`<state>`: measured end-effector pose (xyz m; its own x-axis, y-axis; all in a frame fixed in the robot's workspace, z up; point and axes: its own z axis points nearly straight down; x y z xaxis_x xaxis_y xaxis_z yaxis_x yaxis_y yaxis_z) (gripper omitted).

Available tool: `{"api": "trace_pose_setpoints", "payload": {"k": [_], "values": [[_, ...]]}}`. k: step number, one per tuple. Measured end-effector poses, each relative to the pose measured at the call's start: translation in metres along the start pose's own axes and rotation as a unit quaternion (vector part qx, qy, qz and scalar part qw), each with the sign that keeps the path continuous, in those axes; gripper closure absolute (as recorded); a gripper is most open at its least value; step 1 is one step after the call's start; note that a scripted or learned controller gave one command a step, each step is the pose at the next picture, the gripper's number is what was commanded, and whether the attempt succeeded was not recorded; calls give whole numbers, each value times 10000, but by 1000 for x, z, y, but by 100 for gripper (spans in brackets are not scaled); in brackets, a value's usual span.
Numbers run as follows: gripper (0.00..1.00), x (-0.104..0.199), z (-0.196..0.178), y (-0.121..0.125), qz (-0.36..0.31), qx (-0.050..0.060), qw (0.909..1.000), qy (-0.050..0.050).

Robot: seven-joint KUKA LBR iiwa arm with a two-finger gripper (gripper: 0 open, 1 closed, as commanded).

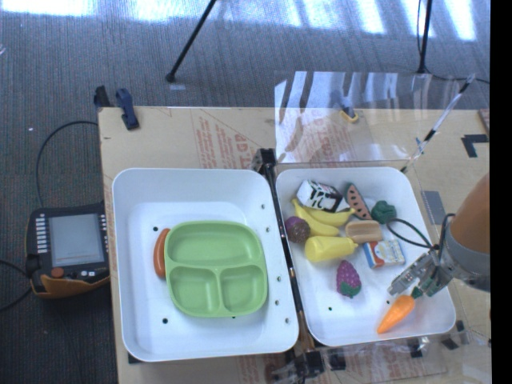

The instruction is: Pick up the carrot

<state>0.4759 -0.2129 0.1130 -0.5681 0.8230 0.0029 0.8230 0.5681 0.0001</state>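
The orange carrot (396,315) lies slantwise on the floor of the right bin (364,336), near its front right corner, thick end pointing up and right. My gripper (417,285) hangs just above that thick end, reaching in from the right. Its two fingers stand apart, one on each side of the carrot's top, and they look open. The carrot still rests on the bin floor.
Other toy foods share the right bin: bananas (318,218), a yellow pepper (329,249), purple grapes (347,278), a small carton (388,253), a watermelon slice (357,201) and broccoli (383,211). The left bin (136,198) holds a green divided plate (214,266) and a sausage (161,253).
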Motion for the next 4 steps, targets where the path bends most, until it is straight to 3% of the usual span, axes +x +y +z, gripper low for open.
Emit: {"api": "trace_pose_setpoints", "payload": {"k": [2,3,4], "values": [[100,2,2,3,-581,11,9983,19],[100,6,-23,4,318,3,9995,1],[0,6,-23,4,316,6,9995,4]]}}
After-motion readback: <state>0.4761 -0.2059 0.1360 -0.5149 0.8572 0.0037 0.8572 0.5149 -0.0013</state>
